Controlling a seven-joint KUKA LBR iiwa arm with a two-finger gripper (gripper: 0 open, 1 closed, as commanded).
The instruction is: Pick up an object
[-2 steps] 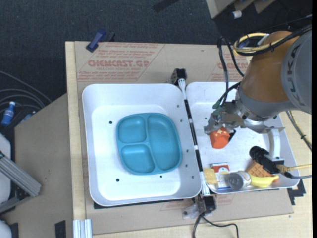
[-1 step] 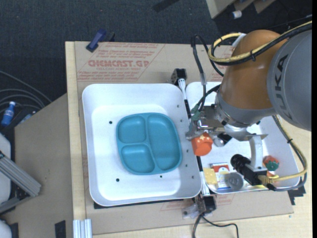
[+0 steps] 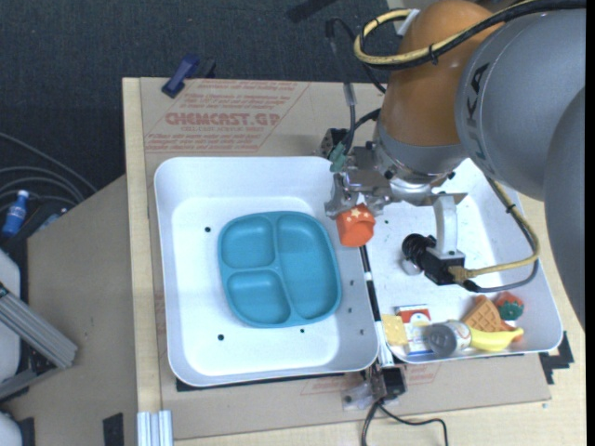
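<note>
My gripper point(image 3: 354, 204) hangs over the ridge between the two white bins, under the arm's orange band. A small orange object point(image 3: 355, 227) sits between its fingers, just below the metal fingertips, and the gripper is shut on it. The object hangs at the right rim of the left bin point(image 3: 177, 249), close to the edge of a blue divided plate point(image 3: 277, 268) lying in that bin. The arm's bulk hides much of the right bin point(image 3: 539, 295).
Along the right bin's front edge lie a yellow banana point(image 3: 495, 341), a tan wedge point(image 3: 484, 314), a grey can point(image 3: 441, 339) and a small card point(image 3: 412, 317). A black fitting point(image 3: 423, 254) on a cable hangs by the wrist. A blue item point(image 3: 180, 75) lies at the bench's back left.
</note>
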